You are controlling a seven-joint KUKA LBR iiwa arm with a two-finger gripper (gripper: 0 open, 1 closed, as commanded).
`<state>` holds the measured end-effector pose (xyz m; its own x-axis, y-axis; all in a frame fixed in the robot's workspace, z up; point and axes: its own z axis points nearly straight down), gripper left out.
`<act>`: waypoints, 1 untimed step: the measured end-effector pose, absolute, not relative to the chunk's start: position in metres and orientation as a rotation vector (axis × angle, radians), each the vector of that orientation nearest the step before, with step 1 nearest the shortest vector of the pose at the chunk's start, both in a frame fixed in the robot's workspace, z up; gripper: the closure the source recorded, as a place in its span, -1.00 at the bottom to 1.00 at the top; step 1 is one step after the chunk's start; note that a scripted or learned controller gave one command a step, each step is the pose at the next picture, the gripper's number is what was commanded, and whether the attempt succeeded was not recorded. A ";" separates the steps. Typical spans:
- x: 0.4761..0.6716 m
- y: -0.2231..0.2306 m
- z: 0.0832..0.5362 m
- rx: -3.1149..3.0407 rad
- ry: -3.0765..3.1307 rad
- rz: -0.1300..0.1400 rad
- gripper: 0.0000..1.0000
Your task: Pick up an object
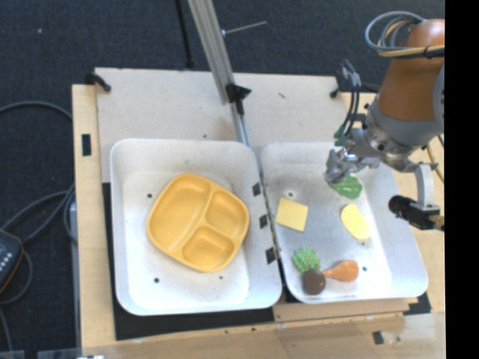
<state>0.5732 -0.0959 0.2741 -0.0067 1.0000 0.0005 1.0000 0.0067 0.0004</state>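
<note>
My gripper hangs over the upper part of the right bin, reaching in from the right. Directly under and beside its tip lies a green leafy piece, touching or nearly touching the gripper. Lower in the same bin are a yellow square slice, a yellow lemon-like piece, a green broccoli floret, a dark brown ball and an orange drumstick. The left bin holds a yellow divided tray.
A metal post slants up from the back edge between the bins. Cables and the grey-and-orange arm crowd the right rear. A black clamp part sticks out at the right bin's side.
</note>
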 end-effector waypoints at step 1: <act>0.576 -0.045 0.256 -2.214 -2.229 -0.001 1.00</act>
<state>0.5760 -0.0446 0.2559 -0.0068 1.0000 0.0008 1.0000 0.0068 0.0003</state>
